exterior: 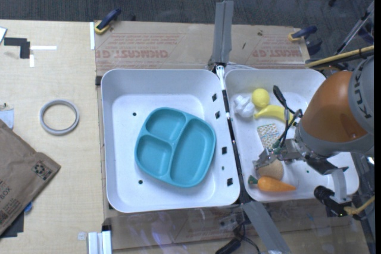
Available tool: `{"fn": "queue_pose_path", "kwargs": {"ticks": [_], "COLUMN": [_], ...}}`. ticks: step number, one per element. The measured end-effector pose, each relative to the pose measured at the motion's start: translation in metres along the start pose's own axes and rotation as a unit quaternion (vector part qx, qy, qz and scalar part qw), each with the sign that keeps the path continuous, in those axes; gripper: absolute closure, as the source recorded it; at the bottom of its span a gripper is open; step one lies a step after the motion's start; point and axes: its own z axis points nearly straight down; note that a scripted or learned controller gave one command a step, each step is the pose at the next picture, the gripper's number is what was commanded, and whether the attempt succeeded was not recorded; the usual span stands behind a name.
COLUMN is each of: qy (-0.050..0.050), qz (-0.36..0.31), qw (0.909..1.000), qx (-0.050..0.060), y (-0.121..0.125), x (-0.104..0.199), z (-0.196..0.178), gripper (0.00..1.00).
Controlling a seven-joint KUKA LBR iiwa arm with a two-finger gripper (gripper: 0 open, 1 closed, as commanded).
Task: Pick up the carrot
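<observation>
The orange carrot (275, 185) lies along the front wall of the right bin (309, 75), its green tip pointing left. My gripper (269, 157) hangs low in that bin just behind the carrot, over a beige rounded object (272, 171) that touches the carrot's back side. Nothing is visibly held. The grey arm with its orange band (331, 109) reaches in from the right and hides the bin's right half.
Behind the gripper in the right bin are a patterned card (269, 134), a yellow banana (269, 112), a lemon (260, 96), a white crumpled item (242, 105) and a black utensil (282, 100). The left bin (119, 128) holds a blue divided plate (175, 147). A tape ring (59, 116) lies on the bench.
</observation>
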Motion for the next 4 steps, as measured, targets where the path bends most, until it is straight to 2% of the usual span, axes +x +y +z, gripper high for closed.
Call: {"fn": "queue_pose_path", "kwargs": {"ticks": [1, 2, 3, 4], "qy": [0.000, -0.001, 0.000, -0.001], "qz": [-0.081, -0.149, -0.233, -0.231], "qw": [0.9968, 0.9888, 0.9725, 0.9729], "qx": [0.000, -0.001, 0.000, -0.002], "y": [0.000, 0.000, 0.000, 0.001], "x": [0.000, -0.005, -0.002, -0.002], "z": [0.000, -0.028, 0.000, -0.010], "gripper": [0.00, 0.00, 0.00, 1.00]}}
